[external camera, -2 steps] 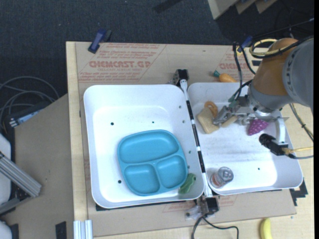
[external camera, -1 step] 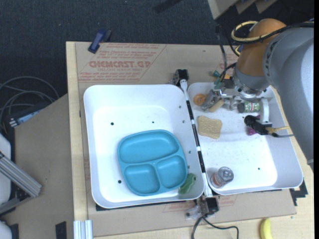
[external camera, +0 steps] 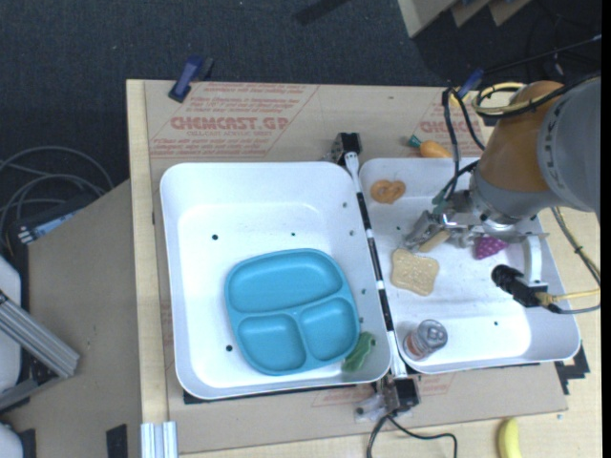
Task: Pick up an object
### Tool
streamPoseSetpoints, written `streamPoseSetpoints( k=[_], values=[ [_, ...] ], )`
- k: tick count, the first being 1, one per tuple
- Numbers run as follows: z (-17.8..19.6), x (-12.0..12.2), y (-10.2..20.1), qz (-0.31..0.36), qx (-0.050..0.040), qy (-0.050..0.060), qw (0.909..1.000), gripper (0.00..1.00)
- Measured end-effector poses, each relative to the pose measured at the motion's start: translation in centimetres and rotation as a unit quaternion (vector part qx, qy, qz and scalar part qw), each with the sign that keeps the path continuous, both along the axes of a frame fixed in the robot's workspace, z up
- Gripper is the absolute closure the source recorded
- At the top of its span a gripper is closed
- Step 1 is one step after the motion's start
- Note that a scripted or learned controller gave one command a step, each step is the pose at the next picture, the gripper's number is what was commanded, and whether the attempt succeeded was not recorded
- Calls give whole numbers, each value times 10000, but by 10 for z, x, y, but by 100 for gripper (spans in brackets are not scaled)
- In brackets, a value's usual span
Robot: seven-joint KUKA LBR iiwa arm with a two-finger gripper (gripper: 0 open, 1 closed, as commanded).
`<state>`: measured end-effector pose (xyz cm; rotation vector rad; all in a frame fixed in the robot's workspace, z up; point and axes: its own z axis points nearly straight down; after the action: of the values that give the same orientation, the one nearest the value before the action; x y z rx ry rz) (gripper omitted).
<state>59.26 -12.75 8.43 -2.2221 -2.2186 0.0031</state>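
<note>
Jaws spread open, low in the right bin, gripping nothing; one toast slice lies flat just below them, long axis toward the bins' divider. One blue tray fills the left bin.

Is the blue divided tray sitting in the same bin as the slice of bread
No, the blue divided tray lies in the left bin, while the slice of bread lies in the right bin.

Bins: smooth glossy white plastic. Tray: smooth blue plastic, slight sheen. Bench: matt printed cardboard. Can: shiny metal.
</note>
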Motion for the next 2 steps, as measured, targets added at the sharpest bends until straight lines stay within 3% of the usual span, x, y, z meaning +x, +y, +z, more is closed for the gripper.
streamPoseSetpoints(
  k=[1, 2],
  values=[
    [10, 1, 1, 1, 3, -12, 10000, 100],
    [81, -10, 3, 7, -3, -24, 10000, 100]
  ],
)
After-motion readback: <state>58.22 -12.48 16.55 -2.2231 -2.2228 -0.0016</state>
